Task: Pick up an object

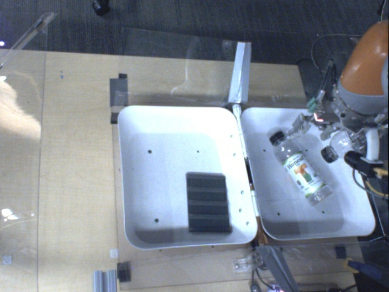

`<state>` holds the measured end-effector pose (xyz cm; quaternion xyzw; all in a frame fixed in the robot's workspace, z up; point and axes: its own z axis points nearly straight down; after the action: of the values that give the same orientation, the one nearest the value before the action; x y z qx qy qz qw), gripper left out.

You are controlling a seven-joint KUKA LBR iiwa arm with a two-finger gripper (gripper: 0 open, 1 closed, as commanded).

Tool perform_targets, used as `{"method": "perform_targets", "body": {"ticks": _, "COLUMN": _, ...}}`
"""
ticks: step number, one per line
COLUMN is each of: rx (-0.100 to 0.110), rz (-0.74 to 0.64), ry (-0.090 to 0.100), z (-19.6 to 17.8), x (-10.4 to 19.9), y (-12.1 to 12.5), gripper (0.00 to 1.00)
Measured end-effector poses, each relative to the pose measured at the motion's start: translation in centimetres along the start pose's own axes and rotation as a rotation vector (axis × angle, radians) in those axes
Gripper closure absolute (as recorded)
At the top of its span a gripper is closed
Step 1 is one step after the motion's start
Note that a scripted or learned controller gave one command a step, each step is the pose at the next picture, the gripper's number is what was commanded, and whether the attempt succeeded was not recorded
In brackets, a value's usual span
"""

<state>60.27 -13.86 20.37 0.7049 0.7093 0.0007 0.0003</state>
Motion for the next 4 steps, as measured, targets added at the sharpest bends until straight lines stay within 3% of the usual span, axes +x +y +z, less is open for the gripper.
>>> {"method": "perform_targets", "body": {"ticks": 1, "rx": -0.01, "rz": -0.142, "ry": -0.003, "z": 11.6, "x": 0.8, "y": 2.0, "gripper": 0.0}}
{"method": "perform_targets", "body": {"ticks": 2, "rx": -0.01, "rz": -0.332, "ry": -0.003, "z": 11.5, "x": -3.1, "y": -0.6, "gripper": 0.0}}
{"method": "perform_targets", "body": {"ticks": 3, "rx": -0.018, "rz": -0.333, "ry": -0.004, "z": 10.3, "x": -2.9, "y": -0.3, "gripper": 1.0}}
{"method": "perform_targets", "body": {"ticks": 4, "rx": -0.004, "rz": -0.488, "ry": -0.001, "z": 2.6, "x": 0.9, "y": 6.8, "gripper": 1.0}}
